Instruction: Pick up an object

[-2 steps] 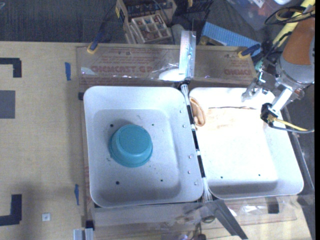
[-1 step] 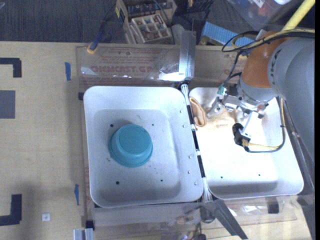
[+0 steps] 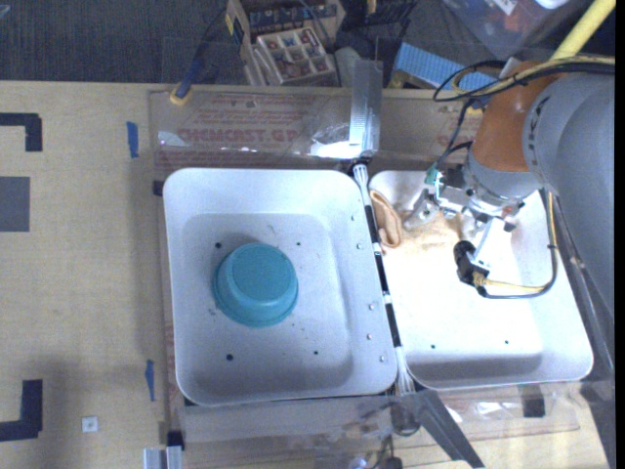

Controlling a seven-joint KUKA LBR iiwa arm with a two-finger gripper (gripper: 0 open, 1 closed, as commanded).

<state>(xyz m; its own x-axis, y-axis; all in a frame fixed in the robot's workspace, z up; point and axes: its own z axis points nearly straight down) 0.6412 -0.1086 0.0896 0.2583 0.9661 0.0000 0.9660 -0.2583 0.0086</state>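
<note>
A teal bowl (image 3: 256, 282) lies upside down in the middle of the left bin (image 3: 195, 203). A tan, floppy object (image 3: 389, 219) rests in the far left corner of the right bin (image 3: 508, 355). My gripper (image 3: 433, 206) is low in the far part of the right bin, just to the right of the tan object; glare and the wrist hide its tip. The grey arm with its orange band (image 3: 508, 130) comes in from the upper right.
A black cable plug (image 3: 467, 262) and a yellow wire (image 3: 518, 286) hang from the wrist over the right bin. Clear plastic wrap (image 3: 322, 130) and a metal bracket (image 3: 365, 106) lie behind the bins. Crates and clutter stand beyond the bench.
</note>
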